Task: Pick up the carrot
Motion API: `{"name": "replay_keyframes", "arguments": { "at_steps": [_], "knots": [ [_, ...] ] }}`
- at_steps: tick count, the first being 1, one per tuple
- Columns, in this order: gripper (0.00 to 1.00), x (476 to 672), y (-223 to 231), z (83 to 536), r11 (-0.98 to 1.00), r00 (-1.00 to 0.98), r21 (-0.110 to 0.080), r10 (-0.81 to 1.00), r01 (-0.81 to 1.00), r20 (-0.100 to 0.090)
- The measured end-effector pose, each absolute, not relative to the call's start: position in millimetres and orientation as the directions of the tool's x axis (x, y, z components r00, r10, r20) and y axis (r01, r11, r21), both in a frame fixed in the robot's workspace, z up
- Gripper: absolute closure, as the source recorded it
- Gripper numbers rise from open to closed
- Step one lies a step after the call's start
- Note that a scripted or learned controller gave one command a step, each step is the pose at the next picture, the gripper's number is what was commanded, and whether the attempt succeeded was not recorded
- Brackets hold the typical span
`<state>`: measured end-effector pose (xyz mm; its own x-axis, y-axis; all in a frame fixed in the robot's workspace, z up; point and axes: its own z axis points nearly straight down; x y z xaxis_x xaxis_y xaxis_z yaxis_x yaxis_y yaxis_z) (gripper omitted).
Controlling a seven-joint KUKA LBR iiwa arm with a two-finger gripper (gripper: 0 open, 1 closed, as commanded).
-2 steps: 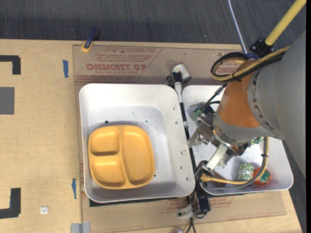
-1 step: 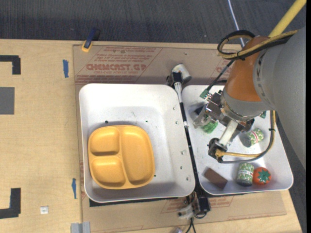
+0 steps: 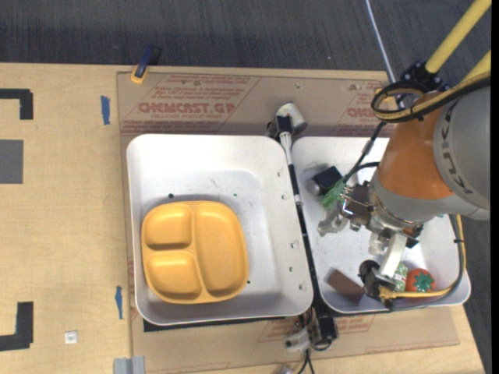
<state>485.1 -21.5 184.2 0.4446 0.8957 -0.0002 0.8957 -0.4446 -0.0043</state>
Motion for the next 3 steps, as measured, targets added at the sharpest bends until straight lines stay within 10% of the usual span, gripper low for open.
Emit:
{"name": "replay_keyframes", "arguments": {
  "at_steps": [1,2,3],
  "knots": [
    [0.0,560.9,-90.9,185.3,-0.361,0.361,0.0,0.933,0.933,0.0],
    [0.0,535.0,-125.1,134.0,-0.169,0.169,-0.002,0.986,0.986,0.001],
    [1.0,535.6,-125.1,143.9,-0.169,0.169,0.0,0.986,0.986,0.001]
  ]
}}
